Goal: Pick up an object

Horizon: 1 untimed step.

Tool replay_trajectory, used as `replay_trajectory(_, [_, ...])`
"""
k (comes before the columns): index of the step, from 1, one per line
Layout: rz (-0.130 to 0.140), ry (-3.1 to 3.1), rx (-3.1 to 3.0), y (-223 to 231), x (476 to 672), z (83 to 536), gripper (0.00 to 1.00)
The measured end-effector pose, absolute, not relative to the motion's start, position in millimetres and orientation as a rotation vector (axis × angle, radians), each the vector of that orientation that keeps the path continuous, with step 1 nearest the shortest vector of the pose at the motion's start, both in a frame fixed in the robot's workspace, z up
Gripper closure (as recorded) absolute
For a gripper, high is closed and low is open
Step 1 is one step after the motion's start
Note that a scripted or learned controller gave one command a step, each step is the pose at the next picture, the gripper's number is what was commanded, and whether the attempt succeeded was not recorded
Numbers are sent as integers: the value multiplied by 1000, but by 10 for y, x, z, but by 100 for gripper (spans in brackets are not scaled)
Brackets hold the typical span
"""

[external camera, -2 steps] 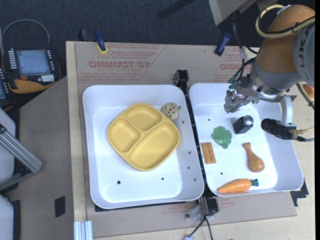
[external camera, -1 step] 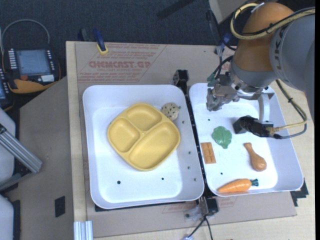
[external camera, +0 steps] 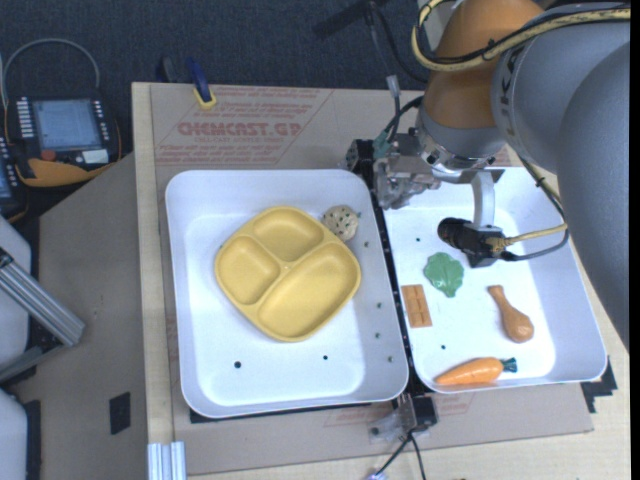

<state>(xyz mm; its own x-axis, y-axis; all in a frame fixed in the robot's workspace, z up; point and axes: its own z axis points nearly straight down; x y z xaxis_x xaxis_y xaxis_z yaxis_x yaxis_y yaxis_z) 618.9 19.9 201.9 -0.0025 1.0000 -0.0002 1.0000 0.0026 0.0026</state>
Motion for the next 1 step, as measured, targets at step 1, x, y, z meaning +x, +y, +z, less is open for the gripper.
replay_trajectory(1, [3,2224,2217,676,6284,1987,100])
